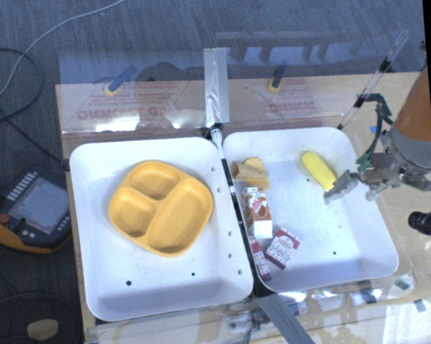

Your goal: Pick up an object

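Observation:
In the right bin point(358, 256) a yellow corn-shaped object point(318, 168) lies near the back. A tan bread-like piece point(252, 172) sits at the bin's back left corner. A red and white carton point(259, 210) lies along the left wall, and a small red packet point(282, 247) lies in front of it. My gripper point(354, 190) hangs over the right side of this bin, just right of the yellow object and apart from it. It is open and nothing is between its fingers.
The left bin point(106, 289) holds a yellow divided plate point(161, 206). A ridge point(232, 203) separates the two bins. A pendant controller point(32, 213) lies on the floor to the left, with cables around it.

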Controlling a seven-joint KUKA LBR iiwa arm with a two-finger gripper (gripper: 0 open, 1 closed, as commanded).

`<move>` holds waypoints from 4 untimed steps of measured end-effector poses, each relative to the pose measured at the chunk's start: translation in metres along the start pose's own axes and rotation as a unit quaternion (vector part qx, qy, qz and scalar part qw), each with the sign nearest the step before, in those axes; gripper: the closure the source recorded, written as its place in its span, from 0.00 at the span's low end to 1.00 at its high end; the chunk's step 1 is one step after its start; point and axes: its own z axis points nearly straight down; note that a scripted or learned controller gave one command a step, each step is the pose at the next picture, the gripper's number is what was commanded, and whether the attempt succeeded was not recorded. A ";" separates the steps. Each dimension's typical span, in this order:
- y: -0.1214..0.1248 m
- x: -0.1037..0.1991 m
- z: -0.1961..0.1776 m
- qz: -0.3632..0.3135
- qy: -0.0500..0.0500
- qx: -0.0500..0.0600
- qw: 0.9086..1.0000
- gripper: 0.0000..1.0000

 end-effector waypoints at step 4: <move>0.103 0.012 0.001 -0.051 -0.002 -0.001 0.999 1.00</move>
